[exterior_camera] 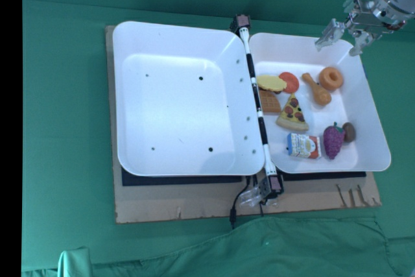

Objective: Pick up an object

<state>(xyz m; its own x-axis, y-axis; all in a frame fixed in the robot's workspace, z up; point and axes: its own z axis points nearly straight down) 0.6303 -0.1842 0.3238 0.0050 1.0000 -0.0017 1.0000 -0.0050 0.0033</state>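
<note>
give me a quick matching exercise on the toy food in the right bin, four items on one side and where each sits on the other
Items:
1. donut
2. pizza slice
3. grapes
4. drumstick

Places:
A. touching the donut's left side
B. near the bin's front edge, beside the small carton
C. middle of the bin, just right of the waffle
D. toward the back right of the group, below the gripper

Pairs: 1-D, 2-C, 3-B, 4-A

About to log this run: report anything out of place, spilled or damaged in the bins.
Nothing stands out. The toy foods, among them the donut, pizza slice and grapes, all lie inside the right bin; none has spilled onto the bench. The gripper hangs open above that bin's far edge, holding nothing.
</note>
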